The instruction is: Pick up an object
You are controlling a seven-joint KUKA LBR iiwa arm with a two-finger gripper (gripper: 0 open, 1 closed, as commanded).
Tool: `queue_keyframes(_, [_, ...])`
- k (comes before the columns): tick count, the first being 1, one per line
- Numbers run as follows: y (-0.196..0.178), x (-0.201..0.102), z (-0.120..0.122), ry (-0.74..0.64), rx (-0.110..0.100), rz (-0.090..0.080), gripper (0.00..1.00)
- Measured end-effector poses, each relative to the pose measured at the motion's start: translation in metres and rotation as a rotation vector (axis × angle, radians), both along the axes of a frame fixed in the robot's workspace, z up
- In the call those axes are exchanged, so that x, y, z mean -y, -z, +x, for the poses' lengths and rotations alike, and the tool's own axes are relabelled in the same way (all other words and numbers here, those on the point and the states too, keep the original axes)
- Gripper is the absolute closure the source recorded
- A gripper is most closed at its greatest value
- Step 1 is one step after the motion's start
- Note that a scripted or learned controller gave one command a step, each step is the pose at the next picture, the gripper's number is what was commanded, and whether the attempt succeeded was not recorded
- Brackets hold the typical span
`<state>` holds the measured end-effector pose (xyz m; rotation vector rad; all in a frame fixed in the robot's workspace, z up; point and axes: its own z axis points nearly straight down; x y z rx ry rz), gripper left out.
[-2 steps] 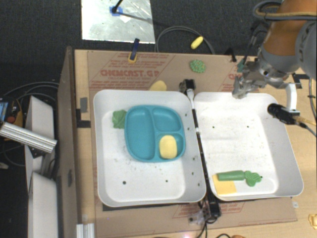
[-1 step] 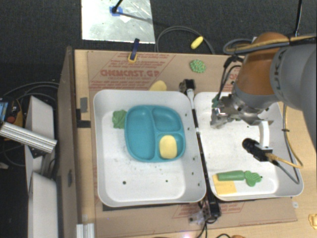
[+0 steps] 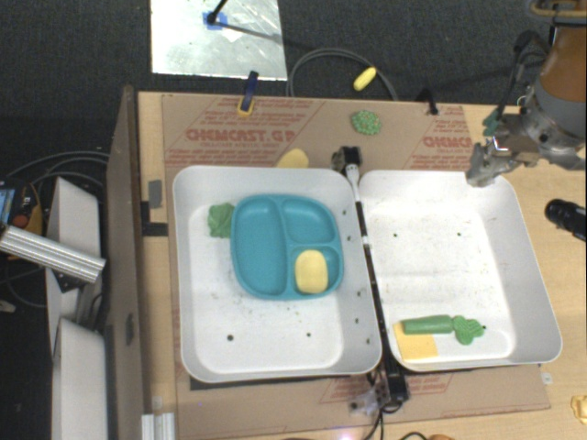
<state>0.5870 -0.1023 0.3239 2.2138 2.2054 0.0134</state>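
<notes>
— Over the far right corner of the right bin [image 3: 532, 273], what is that grey shape?

— That is the gripper [image 3: 483, 174], hanging at the bin's upper rim, with the arm [image 3: 559, 90] reaching in from the right edge. Nothing shows between its tips. Whether it is open or closed I cannot tell from this angle.

— And what lies in that bin?

— Along its near edge, a green vegetable toy [image 3: 442, 326] lies flat, its leafy end pointing right. A yellow square block [image 3: 418, 346] sits just under it, touching it. Both are well apart from the gripper.

— The left bin [image 3: 211, 337]?

— It holds a blue divided plate [image 3: 275, 246]. A yellow oval piece [image 3: 311, 271] rests in the plate's lower right compartment. A green leafy piece [image 3: 221, 219] lies against the plate's left edge, on the bin floor.

— Anything outside the bins?

— On the cardboard [image 3: 229, 136] behind them, a small green round thing [image 3: 366, 122] and a pale yellow piece [image 3: 293, 159] at the left bin's far rim. Farther back, on the dark floor, a yellow item [image 3: 365, 79] by a cable
</notes>
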Motion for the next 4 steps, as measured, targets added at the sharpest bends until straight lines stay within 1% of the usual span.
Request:
queue_keyframes(1, [0.106,-0.035,-0.014,-0.009,-0.026,0.008,1.0])
queue_keyframes(2, [0.108,-0.144,0.007,-0.019,-0.015,0.01,1.0])
queue_keyframes(3, [0.08,-0.156,0.005,-0.01,-0.015,0.007,1.0])
queue_keyframes(4, [0.143,-0.203,0.018,-0.012,-0.02,0.007,1.0])
